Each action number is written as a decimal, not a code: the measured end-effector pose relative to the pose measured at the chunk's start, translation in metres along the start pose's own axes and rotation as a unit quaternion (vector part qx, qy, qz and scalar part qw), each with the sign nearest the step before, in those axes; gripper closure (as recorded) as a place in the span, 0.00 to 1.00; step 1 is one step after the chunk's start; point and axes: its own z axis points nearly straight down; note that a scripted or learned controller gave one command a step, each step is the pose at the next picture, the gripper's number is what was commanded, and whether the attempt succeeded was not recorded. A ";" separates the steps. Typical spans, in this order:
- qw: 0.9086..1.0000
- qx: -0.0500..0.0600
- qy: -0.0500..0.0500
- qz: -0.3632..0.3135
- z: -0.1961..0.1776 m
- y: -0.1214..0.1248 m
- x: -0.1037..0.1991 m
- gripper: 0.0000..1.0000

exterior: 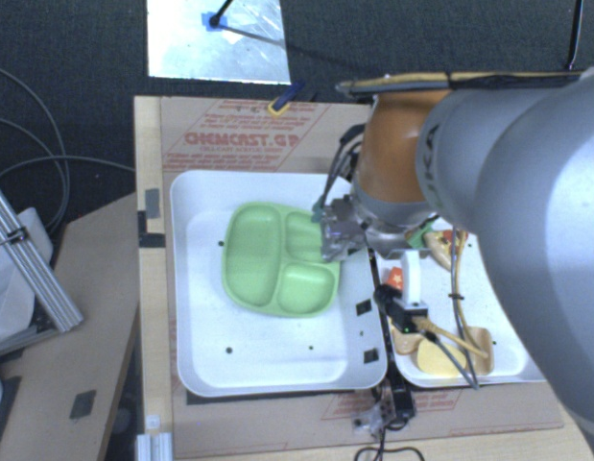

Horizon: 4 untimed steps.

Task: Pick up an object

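Observation:
A light green divided plate (275, 259) with three compartments lies in the left white bin (205, 353). My gripper (333, 236) hangs over the plate's right rim, near the wall between the two bins. The grey arm with its orange band (397, 147) comes in from the right and covers most of the right bin. In the right bin (512, 365) I see a wooden spoon (460, 339), a pale yellow piece (433, 358) and a small orange item (394, 279), partly hidden by the arm and cables.
Both bins rest on a cardboard sheet (241, 134) with red print. A shiny foil square (218, 25) lies beyond the bench at the top. Metal rails (28, 267) and cables stand at the left.

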 end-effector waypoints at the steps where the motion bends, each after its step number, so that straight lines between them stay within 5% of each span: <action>1: 1.000 0.001 -0.001 0.005 0.000 -0.057 -0.051 1.00; 2: 1.000 -0.002 0.000 0.000 -0.005 -0.071 0.024 1.00; 3: 1.000 -0.004 -0.002 0.006 -0.040 -0.040 -0.072 1.00; 4: 1.000 -0.002 0.000 0.001 -0.019 -0.017 -0.037 1.00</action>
